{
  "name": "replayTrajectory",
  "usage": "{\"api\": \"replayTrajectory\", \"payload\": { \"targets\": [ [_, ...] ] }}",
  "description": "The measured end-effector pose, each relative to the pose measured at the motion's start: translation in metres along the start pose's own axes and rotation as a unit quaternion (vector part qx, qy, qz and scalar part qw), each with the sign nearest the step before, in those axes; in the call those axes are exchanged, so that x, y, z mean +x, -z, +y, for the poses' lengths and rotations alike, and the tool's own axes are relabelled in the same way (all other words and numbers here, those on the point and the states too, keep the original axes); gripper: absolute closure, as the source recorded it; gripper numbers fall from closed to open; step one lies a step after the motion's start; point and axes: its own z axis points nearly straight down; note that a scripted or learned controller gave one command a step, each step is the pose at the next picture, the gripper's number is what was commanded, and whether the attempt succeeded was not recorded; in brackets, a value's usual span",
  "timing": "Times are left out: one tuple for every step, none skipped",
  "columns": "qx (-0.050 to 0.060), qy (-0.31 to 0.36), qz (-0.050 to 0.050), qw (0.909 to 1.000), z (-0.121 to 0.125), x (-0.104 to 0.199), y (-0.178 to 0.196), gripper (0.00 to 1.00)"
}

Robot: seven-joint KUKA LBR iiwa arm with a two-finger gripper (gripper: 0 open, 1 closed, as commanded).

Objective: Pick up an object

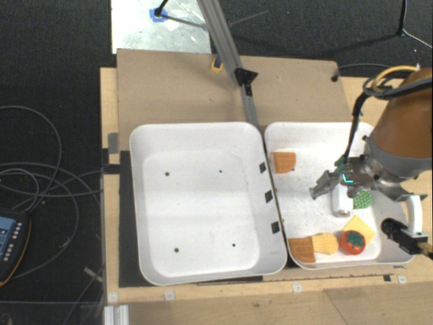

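Pincer point(336, 196) is hovering low inside the right bin point(304, 137); whether it is released or clenched cannot be told. Candidate objects are lying close by: a green piece point(363, 199) just beside it, a red-and-yellow toy point(354, 238) slightly nearer the bin's front, orange blocks point(312, 246) alongside, another orange piece point(284, 162) farther off, presumably within reach

The arm point(404, 124) reaches in from the right, its orange band broad above the grey wrist. A black cable loops beside the band and runs down along the wrist. Below the wrist the gripper point(336, 193) hangs low, a small green light glowing just right of it on the wrist housing.
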Motion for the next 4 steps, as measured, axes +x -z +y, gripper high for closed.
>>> {"api": "replayTrajectory", "payload": {
  "targets": [
    [-0.002,-0.001,0.0,1.0,0.001,0.0,0.002,0.0],
    [0.001,-0.002,0.0,1.0,-0.001,-0.002,-0.061,0.0],
    [0.001,-0.002,0.0,1.0,0.004,-0.006,-0.121,0.0],
    [-0.001,-0.002,0.0,1.0,0.005,-0.005,-0.13,0.0]
  ]
}}
